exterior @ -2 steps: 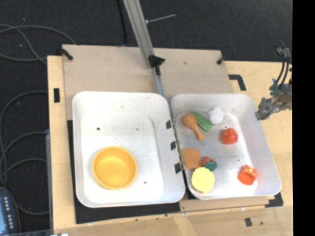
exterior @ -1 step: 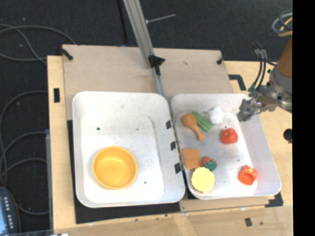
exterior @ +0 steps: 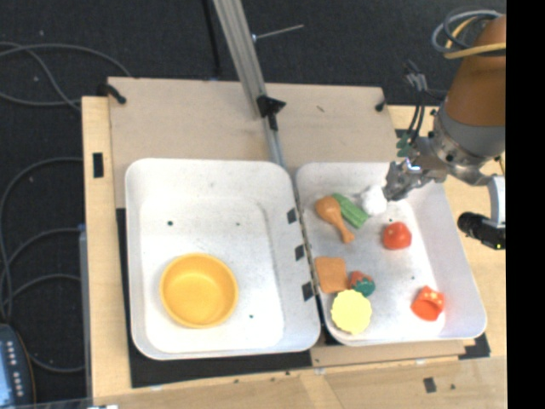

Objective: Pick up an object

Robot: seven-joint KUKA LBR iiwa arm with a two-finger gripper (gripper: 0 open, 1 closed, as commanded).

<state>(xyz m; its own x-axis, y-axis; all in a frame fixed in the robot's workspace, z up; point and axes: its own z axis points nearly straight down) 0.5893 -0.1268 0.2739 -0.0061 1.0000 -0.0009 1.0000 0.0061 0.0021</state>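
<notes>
Gripper [exterior: 398,181] low over the far right part of the right bin [exterior: 456,254], on the end of the grey arm [exterior: 464,147] with its orange band [exterior: 477,83]. Too dark and too small to tell whether wide or narrow, and nothing seen held in it.

Closest to the gripper, just beside it, down and to the left in the view: a small white lump [exterior: 375,199]. Touching or only very near, hard to say.

A little more to the left of the gripper, past the lump: a green piece [exterior: 351,210], lying right against an orange-brown toy shaped like a chicken leg [exterior: 334,216].

Below the gripper and near it: a round red toy [exterior: 396,237], alone on the white floor of the bin.

Further down from the gripper, toward the near side of the bin: a brown square [exterior: 330,273], with a tiny red and green toy [exterior: 361,283] just beside it, and a pale yellow disc [exterior: 351,312] touching that tiny toy from below. Off in the near right corner, well apart from these: a red-orange toy [exterior: 427,303].

Far to the left of the gripper, in the left bin [exterior: 213,186]: a yellow bowl [exterior: 199,290], sitting upright in the near part.

Up and to the left of the gripper, beyond both bins: a slanted metal pole [exterior: 243,49] over the tan bench [exterior: 196,118]
</notes>
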